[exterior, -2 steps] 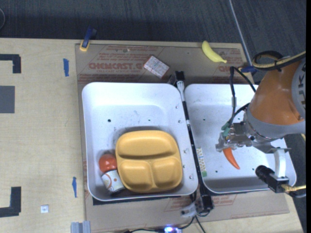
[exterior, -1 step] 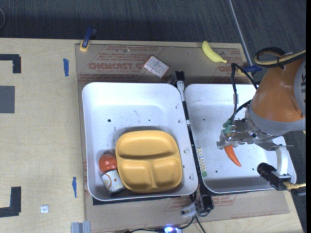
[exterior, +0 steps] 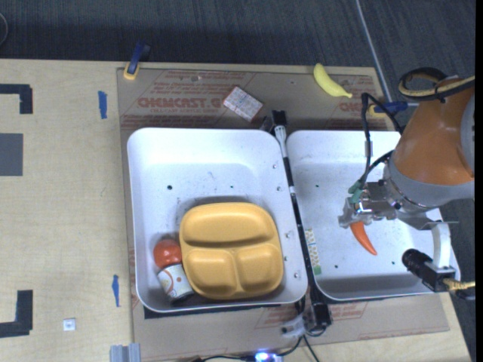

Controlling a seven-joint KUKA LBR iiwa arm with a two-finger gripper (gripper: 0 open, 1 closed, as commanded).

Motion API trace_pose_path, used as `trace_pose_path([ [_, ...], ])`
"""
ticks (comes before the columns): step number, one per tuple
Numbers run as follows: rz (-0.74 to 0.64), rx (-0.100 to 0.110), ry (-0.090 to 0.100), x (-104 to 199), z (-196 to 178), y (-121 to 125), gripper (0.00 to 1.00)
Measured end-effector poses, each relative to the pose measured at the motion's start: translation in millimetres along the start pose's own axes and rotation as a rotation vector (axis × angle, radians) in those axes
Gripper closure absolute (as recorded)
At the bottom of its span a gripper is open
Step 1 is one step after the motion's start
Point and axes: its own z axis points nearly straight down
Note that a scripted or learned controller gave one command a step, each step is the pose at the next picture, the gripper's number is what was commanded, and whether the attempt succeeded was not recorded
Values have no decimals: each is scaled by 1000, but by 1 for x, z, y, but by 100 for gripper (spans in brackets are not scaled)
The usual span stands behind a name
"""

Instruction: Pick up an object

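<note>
Tan bench (exterior: 60, 225), two white bins (exterior: 151, 202)

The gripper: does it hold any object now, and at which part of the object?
The gripper appears to hold the orange carrot-like object by its upper end; the pointed end hangs free over the right bin.

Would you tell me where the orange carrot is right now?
The carrot lies in the right bin, toward the camera view's right, just below the gripper.
</note>
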Motion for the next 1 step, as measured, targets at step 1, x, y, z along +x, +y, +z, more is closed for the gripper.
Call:
trace_pose_path([
  [1, 0, 9, 2, 108, -7, -4, 100],
])
